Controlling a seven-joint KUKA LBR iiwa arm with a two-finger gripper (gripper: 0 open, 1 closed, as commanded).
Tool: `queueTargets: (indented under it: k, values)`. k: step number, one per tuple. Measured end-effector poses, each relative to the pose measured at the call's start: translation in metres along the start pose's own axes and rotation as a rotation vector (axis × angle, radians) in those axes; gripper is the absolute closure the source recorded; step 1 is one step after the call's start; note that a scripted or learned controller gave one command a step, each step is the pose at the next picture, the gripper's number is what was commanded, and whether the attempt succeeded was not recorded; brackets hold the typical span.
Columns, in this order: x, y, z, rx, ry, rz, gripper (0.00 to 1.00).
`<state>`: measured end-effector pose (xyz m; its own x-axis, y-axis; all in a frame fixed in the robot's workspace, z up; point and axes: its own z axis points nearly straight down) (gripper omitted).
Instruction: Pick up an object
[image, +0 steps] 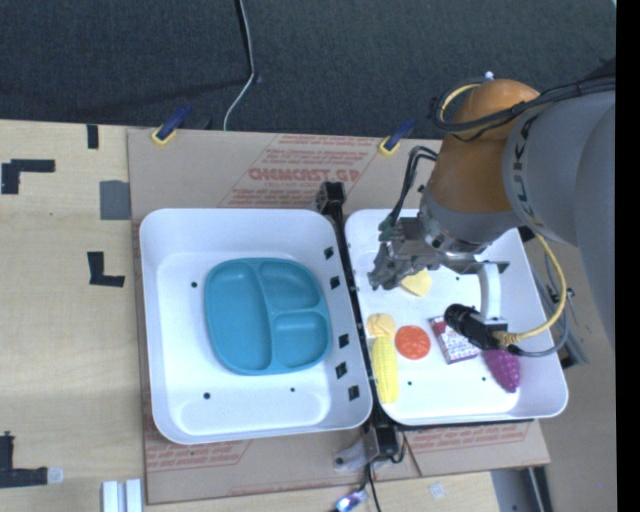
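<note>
My gripper hangs over the upper left part of the right bin, its dark fingers pointing down towards the bin floor. A pale yellow piece lies just right of the fingertips, partly hidden by the wrist. Below it lie a small yellow-orange item, an orange-red round fruit and a yellow corn cob. Further right sit a pink and white box and a purple item. Nothing shows between the fingers.
The left bin holds a blue divided plate. A black divider with clips runs between the bins. A white bracket and a black cable with yellow wire stretch over the right bin's middle. The arm covers the upper right.
</note>
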<state>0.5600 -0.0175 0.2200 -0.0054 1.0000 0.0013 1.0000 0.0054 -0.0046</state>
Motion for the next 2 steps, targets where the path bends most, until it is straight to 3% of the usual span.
queueTargets:
  k: [2]
  values:
    - [0.113,-0.034,-0.009,0.0,0.0,-0.002,1.0]
